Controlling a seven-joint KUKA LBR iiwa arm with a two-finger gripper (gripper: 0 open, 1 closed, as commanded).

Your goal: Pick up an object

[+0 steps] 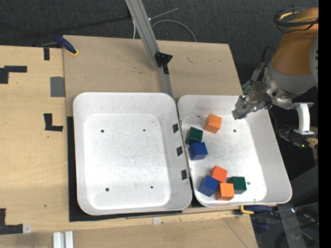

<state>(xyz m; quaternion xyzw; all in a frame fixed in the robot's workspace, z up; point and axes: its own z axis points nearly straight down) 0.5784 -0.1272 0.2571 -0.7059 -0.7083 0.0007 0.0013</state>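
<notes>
Starting from the left, the left bin (126,151) holds no block, so any sweep that strays across the shared wall wastes the try. In the right bin (258,154), a green block (194,135) sits touching a blue block (198,150) at its 5 o'clock, both close to that wall; a descent here could jam a finger against the rim or catch two blocks at once. Further right, a lone orange block (212,123) lies at the bin's 11 o'clock with room all round it, and I judge it the safest target. Toward 6 o'clock a tight cluster sits near the front rim: a second blue block (208,185), two orange blocks (219,173) (226,190) and a dark green block (238,184), packed so close that fingers would likely land on top of one or shove the group aside. The gripper (240,111) hangs over the bin's 1 o'clock corner, just right of the lone orange block; whether it is spread or closed I cannot tell at this slant, and nothing shows gripped in it. Coming down where it hangs would probably meet bare floor or the back rim.
</notes>
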